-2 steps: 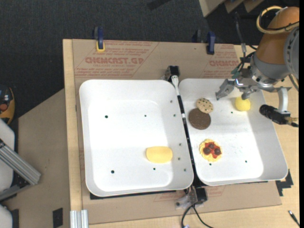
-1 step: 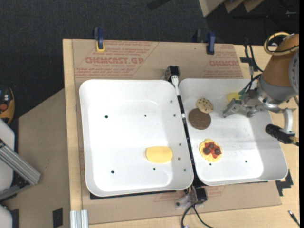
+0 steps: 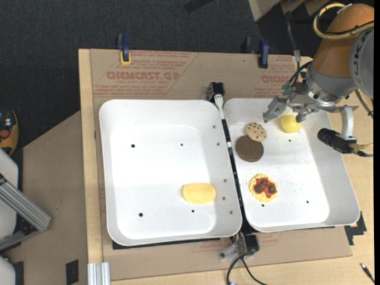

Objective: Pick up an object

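Your gripper (image 3: 289, 110) hangs with fingers spread over the right bin (image 3: 332, 200), a small yellow ball (image 3: 290, 124) just beneath it, not held. Just to its left lie a chip cookie (image 3: 256, 131) and a brown cookie (image 3: 249, 149), then a fruit tart (image 3: 263, 187). Well apart, the left bin (image 3: 148, 129) holds a yellow lump (image 3: 199, 193).

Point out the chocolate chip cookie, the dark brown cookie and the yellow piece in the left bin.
chocolate chip cookie (image 3: 256, 131), camera view, centre of its top.
dark brown cookie (image 3: 249, 149), camera view, middle of its face.
yellow piece (image 3: 199, 193), camera view, middle of its top.
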`<state>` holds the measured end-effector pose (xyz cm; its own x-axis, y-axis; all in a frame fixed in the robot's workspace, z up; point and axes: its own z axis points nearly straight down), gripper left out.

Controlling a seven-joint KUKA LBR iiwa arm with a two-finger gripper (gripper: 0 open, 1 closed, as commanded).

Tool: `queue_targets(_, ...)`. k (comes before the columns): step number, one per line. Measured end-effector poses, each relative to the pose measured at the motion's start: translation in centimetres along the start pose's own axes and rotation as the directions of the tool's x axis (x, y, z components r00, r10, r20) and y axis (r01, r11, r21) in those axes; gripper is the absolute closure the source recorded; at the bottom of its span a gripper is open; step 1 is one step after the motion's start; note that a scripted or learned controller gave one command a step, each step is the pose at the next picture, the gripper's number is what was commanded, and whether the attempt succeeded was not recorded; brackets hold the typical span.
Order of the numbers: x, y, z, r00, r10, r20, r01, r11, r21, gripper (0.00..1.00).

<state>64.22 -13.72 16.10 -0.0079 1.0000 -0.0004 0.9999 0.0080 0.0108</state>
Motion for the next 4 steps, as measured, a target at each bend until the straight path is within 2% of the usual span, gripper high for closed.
queue_targets(1, -4.6, -3.7, 8.0, 1.000, 0.011, -0.001, -0.011, 1.000, 0.017, 0.00)
queue_targets(2, -8.9, 1.0, 0.2, 1.000, 0.008, 0.006, -0.008, 1.000, 0.000, 0.00)
queue_targets(3, -8.7, 0.9, -0.4, 1.000, 0.006, 0.004, -0.006, 1.000, 0.004, 1.00)
queue_targets(4, -8.7, 2.8, -21.9, 1.000, 0.006, 0.008, -0.005, 1.000, -0.011, 1.00)
